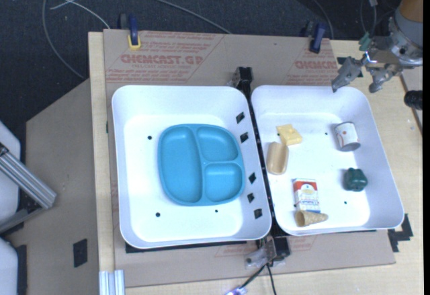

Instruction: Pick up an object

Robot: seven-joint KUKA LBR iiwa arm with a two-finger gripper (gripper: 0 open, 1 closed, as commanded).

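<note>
White right bin (pixel 376 152) is our landmark: we see the gripper (pixel 357 78) above its far right corner, fingers spread wide, nothing between them. Inside lie a small can (pixel 346 136), green lump (pixel 355 180), cheese wedge (pixel 289 134), bread roll (pixel 277 157) and red-white carton (pixel 306 195).

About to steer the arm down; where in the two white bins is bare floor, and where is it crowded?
Right white bin: bare floor at the far end, beyond the yellow cheese wedge and small white can. Its near-centre is crowded: tan bread piece, red-and-white carton, dark green lump. Left white bin: bare margins surround the blue divided plate. The gripper is open.
</note>
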